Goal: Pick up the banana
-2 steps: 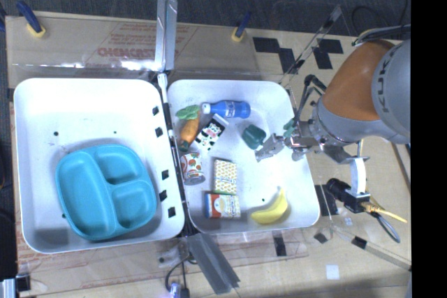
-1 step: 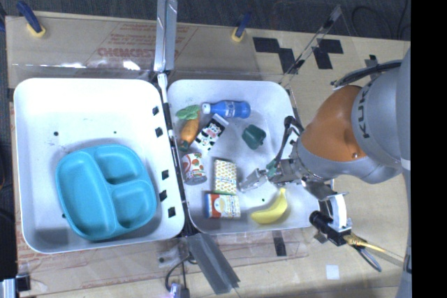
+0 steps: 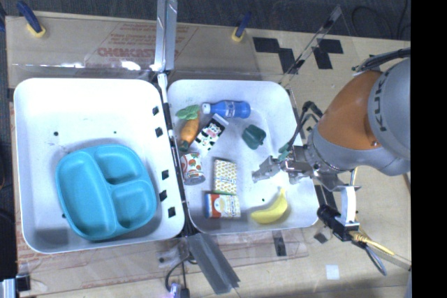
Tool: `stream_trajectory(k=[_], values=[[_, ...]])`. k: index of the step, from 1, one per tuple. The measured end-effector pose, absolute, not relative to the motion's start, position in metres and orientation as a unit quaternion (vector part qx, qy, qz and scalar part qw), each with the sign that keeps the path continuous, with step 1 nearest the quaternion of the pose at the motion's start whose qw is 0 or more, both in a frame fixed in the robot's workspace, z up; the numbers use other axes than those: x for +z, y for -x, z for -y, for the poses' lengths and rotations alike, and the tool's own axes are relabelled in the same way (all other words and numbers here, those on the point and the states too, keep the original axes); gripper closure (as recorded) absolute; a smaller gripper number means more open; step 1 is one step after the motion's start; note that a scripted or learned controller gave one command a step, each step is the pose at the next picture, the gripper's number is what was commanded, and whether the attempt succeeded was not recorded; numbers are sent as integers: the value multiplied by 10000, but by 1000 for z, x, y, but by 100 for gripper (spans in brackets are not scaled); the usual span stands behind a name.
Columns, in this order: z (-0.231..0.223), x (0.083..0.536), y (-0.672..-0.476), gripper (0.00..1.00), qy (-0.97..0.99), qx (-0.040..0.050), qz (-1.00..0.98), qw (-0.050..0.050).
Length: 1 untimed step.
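The gripper [image 3: 267, 169] hangs just at twelve o'clock of the banana [image 3: 272, 209]; whether it is released or clenched, I cannot tell. The banana hugs the bin wall [image 3: 307, 220], so a descent may strike the rim or skid off the curved peel.

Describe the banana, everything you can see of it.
The banana is yellow, short and curved, smooth-skinned, looking whole and unpeeled. It lies flat in the right bin, at its near right corner, ends curling up toward the gripper, which is just above it in the view and not holding it. A small red and white carton lies just to its left; whether they touch is unclear. Its right end lies close to the bin's wall.
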<state>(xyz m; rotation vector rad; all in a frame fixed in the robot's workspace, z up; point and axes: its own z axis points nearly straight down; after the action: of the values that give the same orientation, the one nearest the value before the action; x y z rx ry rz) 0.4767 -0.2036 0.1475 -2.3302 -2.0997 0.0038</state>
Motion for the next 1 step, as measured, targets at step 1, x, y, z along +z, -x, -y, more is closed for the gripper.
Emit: stream_trajectory(k=[1], values=[[167, 93, -478, 0, 7963, -1, 6049, 2]])
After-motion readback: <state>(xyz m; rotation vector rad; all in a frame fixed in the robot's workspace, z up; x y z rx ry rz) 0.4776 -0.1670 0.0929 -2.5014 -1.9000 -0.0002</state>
